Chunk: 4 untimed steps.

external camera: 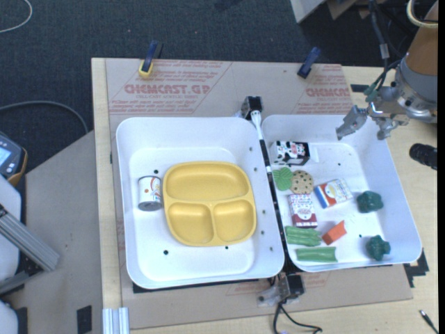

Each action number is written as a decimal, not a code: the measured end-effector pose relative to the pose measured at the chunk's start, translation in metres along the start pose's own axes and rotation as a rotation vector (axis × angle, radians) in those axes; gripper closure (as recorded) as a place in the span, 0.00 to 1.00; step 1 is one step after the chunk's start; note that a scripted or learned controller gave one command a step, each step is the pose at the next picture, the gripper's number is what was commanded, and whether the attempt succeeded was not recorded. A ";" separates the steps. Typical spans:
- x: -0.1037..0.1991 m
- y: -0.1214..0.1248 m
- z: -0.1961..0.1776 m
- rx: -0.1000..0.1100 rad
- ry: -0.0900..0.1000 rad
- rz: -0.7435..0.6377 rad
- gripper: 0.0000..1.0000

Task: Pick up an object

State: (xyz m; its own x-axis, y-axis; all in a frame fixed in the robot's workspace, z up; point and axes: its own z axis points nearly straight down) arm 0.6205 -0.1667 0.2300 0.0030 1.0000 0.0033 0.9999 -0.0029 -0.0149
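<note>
Camera view
Bench: two white bins sat side by side, the left bin point(132, 152) and the right bin point(396, 186).
Arm: it reached in from the right, above the right bin's far right corner.
Gripper point(367, 124): it hung over the right bin's far edge with its fingers spread apart and nothing between them, though the small view made this hard to be sure of.
Tray point(207, 202): a yellow three-part tray lay in the middle of the left bin.
Can point(149, 192): it lay on its side just left of the tray, touching or nearly so.
Carton point(290, 152): black and white, near the right bin's far left corner.
Cookie point(301, 181): just in front of the carton, beside a green piece point(282, 178).
Box point(332, 193): right of the cookie.
Red packet point(302, 210): in front of the cookie.
Orange block point(334, 232): right of the red packet.
Green beans point(309, 245): at the right bin's near edge.
Broccoli point(369, 201): well right of the cookie, a second dark green piece point(377, 248) nearer the front.
</note>
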 end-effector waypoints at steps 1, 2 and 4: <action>0.000 0.003 -0.007 -0.013 -0.003 -0.003 0.00; 0.001 0.000 0.035 -0.008 -0.002 -0.003 0.00; 0.011 -0.002 0.149 -0.007 -0.001 -0.003 0.00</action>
State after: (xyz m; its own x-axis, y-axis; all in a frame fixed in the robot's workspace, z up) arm 0.6161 -0.1554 0.0811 0.0000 1.0000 0.0022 1.0000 0.0000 -0.0079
